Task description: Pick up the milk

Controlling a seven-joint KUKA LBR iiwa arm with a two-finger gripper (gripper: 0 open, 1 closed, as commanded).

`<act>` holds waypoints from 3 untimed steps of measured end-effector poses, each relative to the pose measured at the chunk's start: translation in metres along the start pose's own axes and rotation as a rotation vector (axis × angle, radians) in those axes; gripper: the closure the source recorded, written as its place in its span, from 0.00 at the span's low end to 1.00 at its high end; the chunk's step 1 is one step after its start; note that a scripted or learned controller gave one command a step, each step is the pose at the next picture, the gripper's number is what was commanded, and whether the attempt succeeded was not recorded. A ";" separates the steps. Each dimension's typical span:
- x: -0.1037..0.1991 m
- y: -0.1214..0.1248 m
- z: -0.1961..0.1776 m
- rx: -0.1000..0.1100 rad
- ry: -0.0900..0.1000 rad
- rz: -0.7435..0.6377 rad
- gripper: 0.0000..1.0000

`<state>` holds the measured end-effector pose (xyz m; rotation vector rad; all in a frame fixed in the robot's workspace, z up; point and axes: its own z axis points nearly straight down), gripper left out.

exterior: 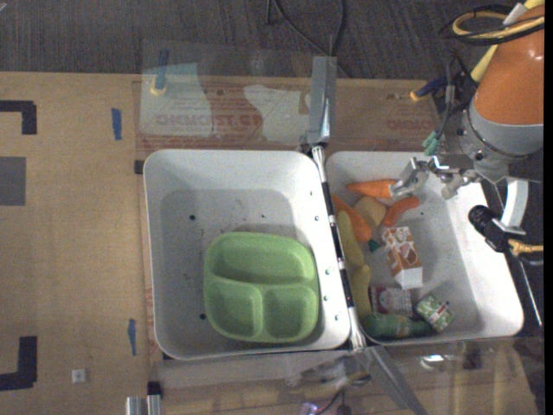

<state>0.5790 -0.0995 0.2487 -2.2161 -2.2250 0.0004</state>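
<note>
1. My end effector (413,180) hung over the upper part of the right bin (484,258), just above the carrots (373,188). I could not tell how it was set; it pinched nothing I could make out.

2. The milk (403,256), a small carton with an orange-and-white print, lay on its side near the middle of the right bin, at about 6 o'clock from my end effector and apart from it.

3. Neighbours noted: a yellow corn cob (348,234) at 9 o'clock of the carton, a green-and-white packet (435,310) at 5 o'clock, and a green bottle (393,325) at 6 o'clock near the bin's front wall. The left bin (173,188) held a green divided plate (259,288).

4. Step in hand, by my judgement: the approach, not yet the grasp.

5. To do it well, I judged I should travel toward 6 o'clock until centred over the carton, turn the wrist so the grip crosses its narrow width, descend straight, and close only once both sides are bracketed.

6. Risk noted: the carton lay slightly askew, so a misaligned closure could push it toward the corn cob.
</note>
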 end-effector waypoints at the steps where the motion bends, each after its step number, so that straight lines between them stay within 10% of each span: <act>1: -0.019 0.004 0.153 -0.004 -0.001 0.000 0.00; 2: -0.023 0.004 0.143 -0.006 -0.001 0.008 1.00; 3: 0.022 -0.018 0.064 -0.002 0.000 -0.042 1.00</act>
